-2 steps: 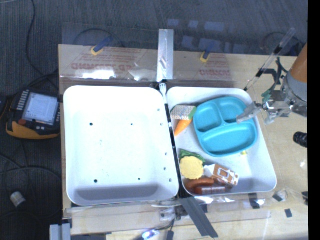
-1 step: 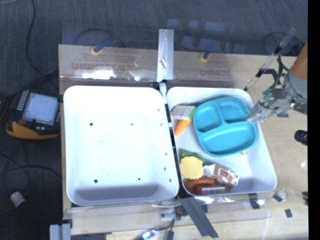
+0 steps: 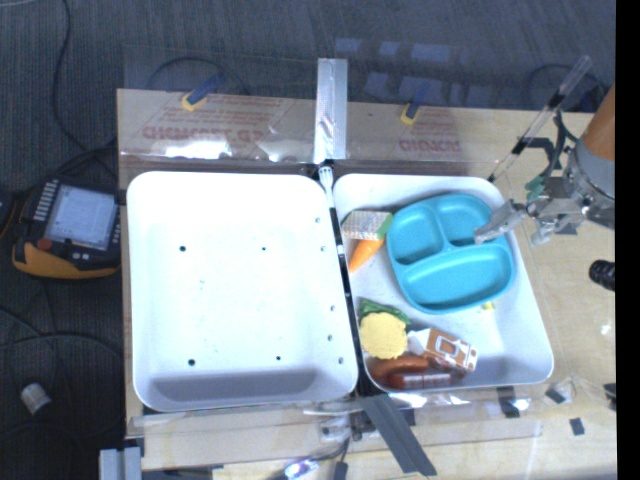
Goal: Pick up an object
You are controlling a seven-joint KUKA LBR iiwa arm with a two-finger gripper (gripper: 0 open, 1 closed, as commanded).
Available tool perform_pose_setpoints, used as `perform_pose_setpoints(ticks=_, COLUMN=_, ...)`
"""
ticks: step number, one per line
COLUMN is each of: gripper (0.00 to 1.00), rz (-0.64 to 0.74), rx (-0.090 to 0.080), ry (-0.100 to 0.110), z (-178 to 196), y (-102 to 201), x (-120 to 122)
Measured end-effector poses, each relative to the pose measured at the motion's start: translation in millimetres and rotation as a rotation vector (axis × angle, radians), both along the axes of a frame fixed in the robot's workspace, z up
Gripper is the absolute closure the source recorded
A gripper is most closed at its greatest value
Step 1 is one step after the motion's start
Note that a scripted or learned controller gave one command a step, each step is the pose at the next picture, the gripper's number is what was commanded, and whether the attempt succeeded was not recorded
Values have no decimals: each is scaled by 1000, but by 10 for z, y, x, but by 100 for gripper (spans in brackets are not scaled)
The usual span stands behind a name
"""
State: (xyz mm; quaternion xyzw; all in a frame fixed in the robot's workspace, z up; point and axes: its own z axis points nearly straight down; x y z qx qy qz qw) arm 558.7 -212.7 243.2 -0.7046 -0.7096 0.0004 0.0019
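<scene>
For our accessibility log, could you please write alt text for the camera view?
A grey robot arm's hand hovers at the right bin's upper right, over a blue divided plate. Toy food lies beside the plate: a carrot, yellow cauliflower and a sausage. The left bin sits alongside.

Two white bins (image 3: pixel 230 388) sat side by side. The right one (image 3: pixel 530 353) held one blue tray (image 3: pixel 450 253), one carrot (image 3: pixel 362 252) and one corn cob (image 3: pixel 384 336).

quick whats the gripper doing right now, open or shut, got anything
gripper: at the right bin's right edge, over the blue tray's rim; open or shut cannot be told, nothing seen held.
</scene>
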Motion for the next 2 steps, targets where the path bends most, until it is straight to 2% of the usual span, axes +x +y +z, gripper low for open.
perform_pose_setpoints(ticks=1, gripper=0, rz=152, rx=-4, ry=-4, z=742, y=150, x=-150)
perform_pose_setpoints(ticks=2, gripper=100, rz=156, rx=-4, ry=-4, z=831, y=165, x=-137)
